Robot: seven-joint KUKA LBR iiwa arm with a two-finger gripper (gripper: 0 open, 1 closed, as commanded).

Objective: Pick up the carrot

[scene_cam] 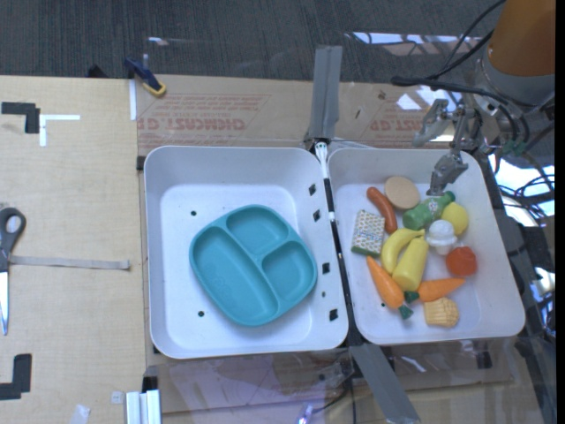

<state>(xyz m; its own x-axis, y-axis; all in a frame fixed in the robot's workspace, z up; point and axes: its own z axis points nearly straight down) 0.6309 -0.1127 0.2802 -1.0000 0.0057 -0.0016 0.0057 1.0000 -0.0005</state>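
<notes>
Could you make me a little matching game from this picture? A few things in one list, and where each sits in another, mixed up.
Things:
1. teal divided plate
2. corn cob
3. scissors
4. gripper

Places:
A. on the wooden bench, at the far left edge
B. above the far part of the right bin
C. in the left bin
D. near corner of the toy pile in the right bin

Pairs: 1-C, 2-D, 3-A, 4-B
</notes>
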